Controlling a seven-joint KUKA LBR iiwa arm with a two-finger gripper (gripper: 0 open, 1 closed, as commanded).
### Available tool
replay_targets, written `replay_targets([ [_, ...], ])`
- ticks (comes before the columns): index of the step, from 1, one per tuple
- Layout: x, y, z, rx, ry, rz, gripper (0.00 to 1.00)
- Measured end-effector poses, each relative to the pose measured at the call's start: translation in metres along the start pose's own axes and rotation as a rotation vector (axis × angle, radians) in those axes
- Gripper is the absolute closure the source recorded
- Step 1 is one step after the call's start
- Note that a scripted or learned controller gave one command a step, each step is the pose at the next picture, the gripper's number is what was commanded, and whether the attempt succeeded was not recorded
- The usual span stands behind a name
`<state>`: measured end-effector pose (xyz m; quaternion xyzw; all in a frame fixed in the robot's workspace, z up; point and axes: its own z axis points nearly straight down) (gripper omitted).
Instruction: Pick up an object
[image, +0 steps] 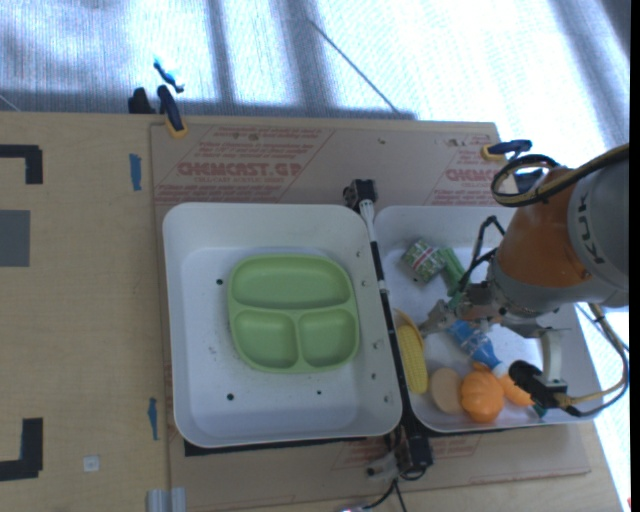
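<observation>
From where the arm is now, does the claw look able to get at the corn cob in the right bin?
Probably yes: the corn cob lies uncovered by the right bin's left wall, nothing stacked on it, the claw close beside.

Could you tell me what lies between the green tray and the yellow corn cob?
In the camera view, bare white bin floor and the two bins' adjoining rims separate the green tray from the corn cob.

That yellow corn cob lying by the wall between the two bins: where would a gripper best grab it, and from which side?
Probably around its middle, coming straight down. The corn cob lies flat and long beside the right bin's left wall, so the fingers should close across its narrow width. That wall crowds one side, leaving little room for a finger there; the pale round piece sits at its lower end, so the middle is freer.
</observation>
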<state>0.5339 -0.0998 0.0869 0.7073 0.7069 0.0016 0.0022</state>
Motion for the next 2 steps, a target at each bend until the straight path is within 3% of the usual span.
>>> replay_targets([
  [1,-0.001,0.002,-0.011,-0.005,-0.003,0.001,1.00],
  [2,0.058,0.000,-0.132,0.003,0.002,-0.003,1.00],
])
